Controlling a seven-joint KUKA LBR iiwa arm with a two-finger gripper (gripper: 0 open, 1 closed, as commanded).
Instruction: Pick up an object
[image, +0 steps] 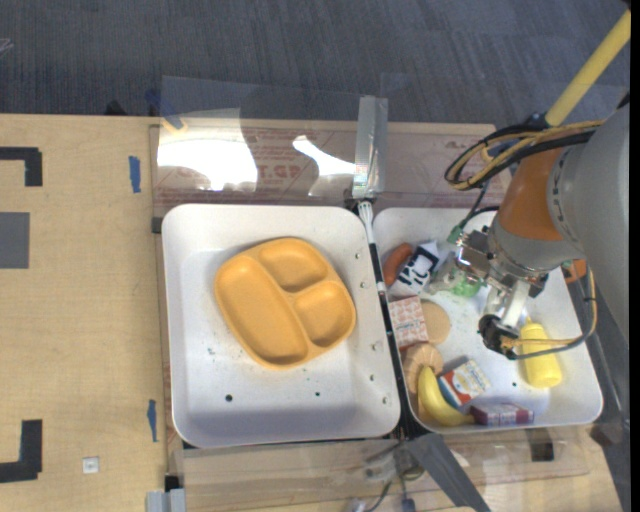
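My gripper hangs low over the back middle of the right bin, below the grey wrist and its orange band. Directly beneath it lies a small green item, partly hidden. Just to its left sit a black-and-white packet and an orange-red piece. A yellow lemon-shaped object rests to the lower right of the gripper. I see nothing clearly held.
The right bin also holds a pink checked packet, two tan round discs, a banana, a small red-and-white carton and a purple box. In the left bin lies an orange divided plate.
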